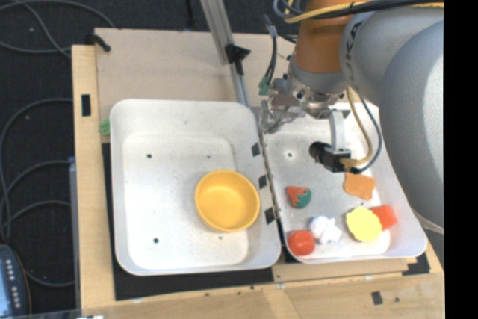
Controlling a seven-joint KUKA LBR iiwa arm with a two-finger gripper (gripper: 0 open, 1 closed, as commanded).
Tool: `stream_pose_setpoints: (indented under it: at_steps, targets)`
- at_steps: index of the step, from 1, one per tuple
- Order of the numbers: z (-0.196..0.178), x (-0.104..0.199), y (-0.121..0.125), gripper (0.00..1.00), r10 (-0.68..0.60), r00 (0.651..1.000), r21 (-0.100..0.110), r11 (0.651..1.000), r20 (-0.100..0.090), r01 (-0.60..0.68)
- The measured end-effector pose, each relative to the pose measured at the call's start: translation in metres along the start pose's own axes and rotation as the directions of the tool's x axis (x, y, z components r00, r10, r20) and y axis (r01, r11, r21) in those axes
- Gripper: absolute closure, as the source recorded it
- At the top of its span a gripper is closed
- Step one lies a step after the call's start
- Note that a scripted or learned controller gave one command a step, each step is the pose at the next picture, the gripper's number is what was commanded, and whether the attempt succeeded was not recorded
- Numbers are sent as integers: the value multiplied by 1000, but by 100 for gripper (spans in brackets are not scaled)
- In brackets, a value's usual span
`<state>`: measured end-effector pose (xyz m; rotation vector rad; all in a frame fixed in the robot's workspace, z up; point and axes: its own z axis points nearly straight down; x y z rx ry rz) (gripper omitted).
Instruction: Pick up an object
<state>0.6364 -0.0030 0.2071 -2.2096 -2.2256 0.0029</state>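
Dark floor with loose black cables surrounds a tan bench that bears two shallow white bins side by side.

Left bin holds one thing: a yellow bowl, upright, lying toward the bin's near right part, close to the wall it shares with its neighbour.

Right bin holds the rest. A small strawberry-like piece, red with green, lies near the bin's middle. An orange block lies to its right, well apart from it. Along the near edge sit four things in a loose row: a red ball at the left, a white lump just beside it, a yellow piece next, and a red block touching the yellow piece's right side.

From the right the grey arm reaches in, its orange band above the wrist. Its gripper hangs over the far left corner of the right bin, beside the dividing walls, well apart from every object there. Whether it is spread or closed cannot be told from this angle, and nothing shows between its tips. A black part hangs on cables below the wrist, over the bin's bare floor.

A silver rail slants down from the top toward the bins.
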Motion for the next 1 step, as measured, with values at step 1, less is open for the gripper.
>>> stream_pose_setpoints:
  at_steps: [1]
  targets:
    - [-2,46,4,100,0,1000,-7,1000,1,0]
